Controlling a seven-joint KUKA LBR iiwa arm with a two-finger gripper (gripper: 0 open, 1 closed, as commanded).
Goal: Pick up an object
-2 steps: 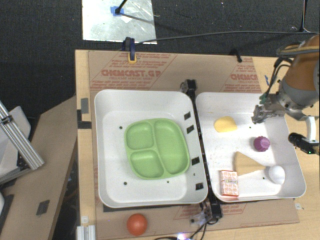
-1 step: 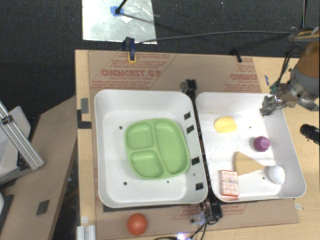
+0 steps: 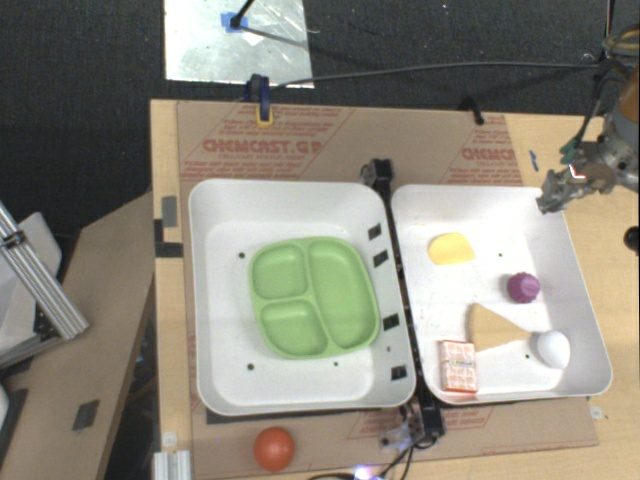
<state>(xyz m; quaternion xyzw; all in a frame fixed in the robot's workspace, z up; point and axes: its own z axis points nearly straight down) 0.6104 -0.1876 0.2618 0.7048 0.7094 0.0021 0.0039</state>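
**Ana:** Claw (image 3: 553,200) first: it sits at the far right corner of the right bin (image 3: 590,298), above the rim. I cannot tell how it is set, and nothing shows in its grip.

**Ben:** So the pick is not made yet. What could spoil it, biggest thing first?

**Ana:** The bench (image 3: 330,133) itself is no trouble. The right bin's wall is: the claw hangs right over it, so a straight drop from here could strike the rim rather than any object.

**Ben:** And the left bin (image 3: 215,268)?

**Ana:** It holds the green divided tray (image 3: 313,296), well apart from the claw. It looks broad and shallow, so I judge it a poor target.

**Ben:** In the right bin, then?

**Ana:** The tan wedge (image 3: 497,330) lies flat at the near side, likely hard to get under. The red and white box (image 3: 458,365) sits against the near left corner, so the wall may block one side. The yellow piece (image 3: 451,249) lies clear towards the far left. The white egg (image 3: 549,349) and the purple ball (image 3: 522,287) are round and could roll away if nudged.

**Ben:** The orange ball (image 3: 274,448)?

**Ana:** Outside both bins, near the bench's near edge.
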